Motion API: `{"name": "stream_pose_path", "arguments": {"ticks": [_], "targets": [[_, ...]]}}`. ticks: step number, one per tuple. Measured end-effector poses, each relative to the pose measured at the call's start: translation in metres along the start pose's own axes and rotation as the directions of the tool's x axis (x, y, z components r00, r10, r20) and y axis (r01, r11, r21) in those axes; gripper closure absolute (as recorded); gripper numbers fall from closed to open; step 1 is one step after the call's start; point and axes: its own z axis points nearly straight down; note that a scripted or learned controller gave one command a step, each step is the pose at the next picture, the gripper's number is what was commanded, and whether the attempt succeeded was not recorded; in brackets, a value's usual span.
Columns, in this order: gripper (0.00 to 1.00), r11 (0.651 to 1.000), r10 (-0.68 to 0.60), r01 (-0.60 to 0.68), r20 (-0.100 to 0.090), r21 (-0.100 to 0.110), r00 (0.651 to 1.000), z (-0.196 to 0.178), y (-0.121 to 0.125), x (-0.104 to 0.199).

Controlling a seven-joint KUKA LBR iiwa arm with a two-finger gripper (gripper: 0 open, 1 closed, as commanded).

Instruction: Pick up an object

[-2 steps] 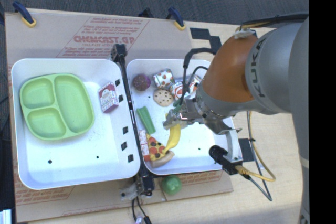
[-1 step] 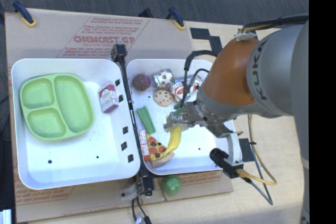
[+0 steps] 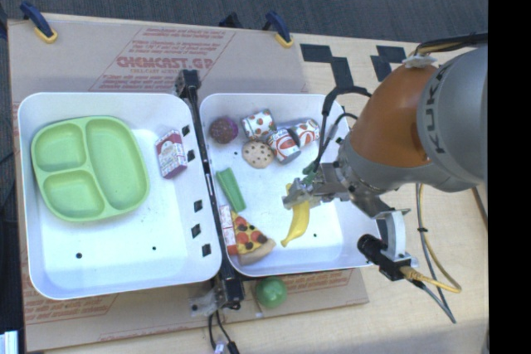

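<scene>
We are hovering our two-finger gripper [image 3: 300, 193] over the right-hand shallow white bin [image 3: 332, 254], right at the upper end of the curved yellow plastic banana [image 3: 296, 225]. We are using that banana as our landmark. It is lying near the middle of the bin floor, its stem end tucked under the gripper and its lower tip pointing toward the bin's near wall. The gripper is sitting at the stem end, but we cannot tell whether it is apart or clamped, because the wrist is hiding that spot, so we are not claiming a hold.

To the left of the banana we are seeing a flat green strip [image 3: 231, 188], and below-left a toy pizza slice [image 3: 246, 238]. Above the banana lie a round speckled cookie [image 3: 258, 154], a dark purple ball [image 3: 223, 129] and small red-and-white cans [image 3: 286, 137].

We are judging the banana to be a light, hollow, stiff toy with a smooth, rather slippery skin. Its curve may let it roll or slip, so we are favouring a grasp across the thicker middle, not the tapering stem.
</scene>
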Motion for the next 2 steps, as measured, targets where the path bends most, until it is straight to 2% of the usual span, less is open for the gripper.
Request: {"name": "stream_pose_path", "arguments": {"ticks": [1,2], "targets": [[1.0,1.0,-0.004,0.004,0.001,-0.005,1.0,-0.136,0.027,0.045],[1.0,1.0,-0.002,0.002,-0.002,0.005,1.0,-0.011,0.02,0.084]]}}
